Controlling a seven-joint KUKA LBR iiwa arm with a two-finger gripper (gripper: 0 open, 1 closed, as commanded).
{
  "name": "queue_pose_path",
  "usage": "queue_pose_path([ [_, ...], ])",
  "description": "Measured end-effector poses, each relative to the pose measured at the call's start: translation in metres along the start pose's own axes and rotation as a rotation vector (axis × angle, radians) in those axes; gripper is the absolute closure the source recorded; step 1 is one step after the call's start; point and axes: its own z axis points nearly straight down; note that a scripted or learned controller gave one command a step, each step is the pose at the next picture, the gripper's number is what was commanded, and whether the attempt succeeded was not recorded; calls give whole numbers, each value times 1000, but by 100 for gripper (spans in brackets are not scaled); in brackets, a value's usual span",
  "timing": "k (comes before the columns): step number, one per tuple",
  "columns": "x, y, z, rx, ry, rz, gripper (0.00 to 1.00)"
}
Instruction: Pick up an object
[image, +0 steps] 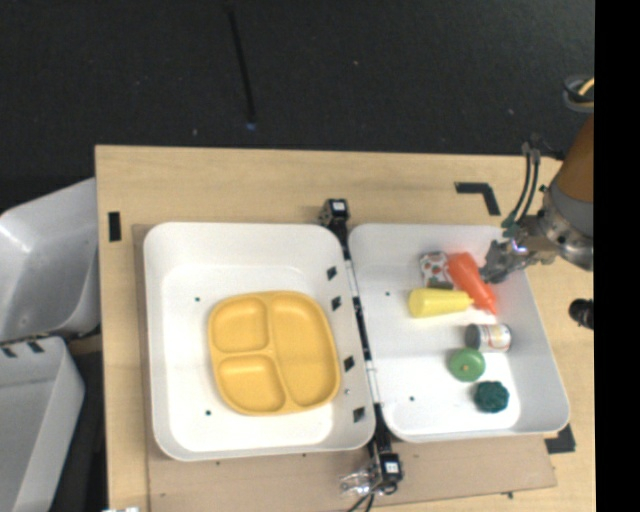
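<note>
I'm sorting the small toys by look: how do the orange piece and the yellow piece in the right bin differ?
The orange piece is slimmer and lies diagonally; the yellow piece is a thicker cone lying level. The orange one sits nearer the hand. They touch, both in the right bin.

right bin (420, 400) lower-left bare, objects crowd right

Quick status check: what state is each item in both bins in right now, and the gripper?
Yellow divided plastic plate: flat, left bin.
Orange carrot-shaped toy: lying, right bin.
Yellow cone: on its side.
Green round toy: resting.
Dark green lump: resting.
Gripper: by the carrot toy.
</note>
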Motion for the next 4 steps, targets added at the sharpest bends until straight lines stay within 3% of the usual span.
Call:
queue_pose_path([
  [1, -1, 1, -34, 1, 0, -1, 100],
  [4, 167, 14, -19, 6, 2, -2, 100],
])
